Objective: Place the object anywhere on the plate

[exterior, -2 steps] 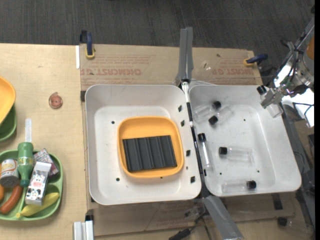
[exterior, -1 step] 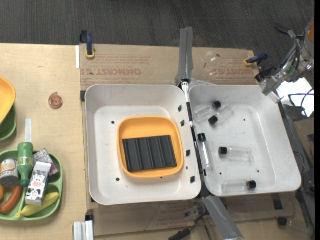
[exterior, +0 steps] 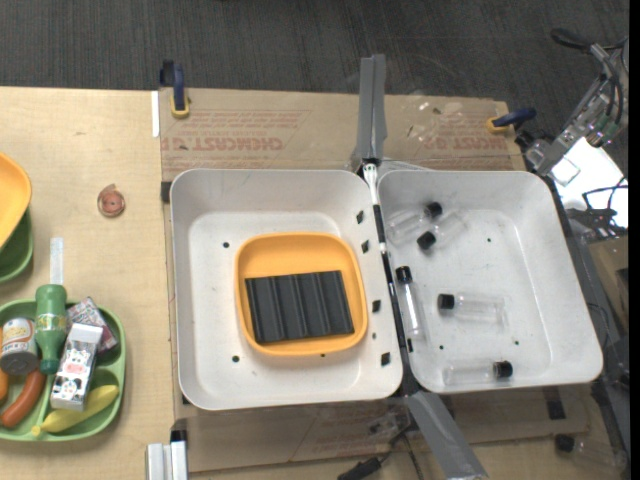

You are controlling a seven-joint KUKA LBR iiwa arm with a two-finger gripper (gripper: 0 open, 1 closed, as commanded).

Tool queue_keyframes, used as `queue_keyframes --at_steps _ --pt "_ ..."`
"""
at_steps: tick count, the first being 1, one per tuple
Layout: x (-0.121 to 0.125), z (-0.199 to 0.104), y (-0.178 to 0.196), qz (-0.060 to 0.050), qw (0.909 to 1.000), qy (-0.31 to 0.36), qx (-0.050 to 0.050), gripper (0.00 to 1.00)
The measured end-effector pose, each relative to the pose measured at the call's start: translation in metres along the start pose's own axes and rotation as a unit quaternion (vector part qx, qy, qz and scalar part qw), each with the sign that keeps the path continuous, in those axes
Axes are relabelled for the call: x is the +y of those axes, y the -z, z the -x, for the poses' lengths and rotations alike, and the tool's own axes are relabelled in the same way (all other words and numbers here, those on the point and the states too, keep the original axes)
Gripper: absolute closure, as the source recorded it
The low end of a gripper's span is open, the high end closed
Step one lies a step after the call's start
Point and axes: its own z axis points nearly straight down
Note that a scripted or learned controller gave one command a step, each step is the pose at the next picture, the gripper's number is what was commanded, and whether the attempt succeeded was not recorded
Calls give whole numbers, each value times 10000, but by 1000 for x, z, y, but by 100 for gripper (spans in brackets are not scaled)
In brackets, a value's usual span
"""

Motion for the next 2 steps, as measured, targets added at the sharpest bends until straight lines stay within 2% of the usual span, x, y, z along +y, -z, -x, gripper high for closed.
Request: queue_keyframes --at_steps 1,2 --pt "-7 -6 114 0 9941 1082 9 100" --pt "-7 -5 169 9 9693 2457 1 100"
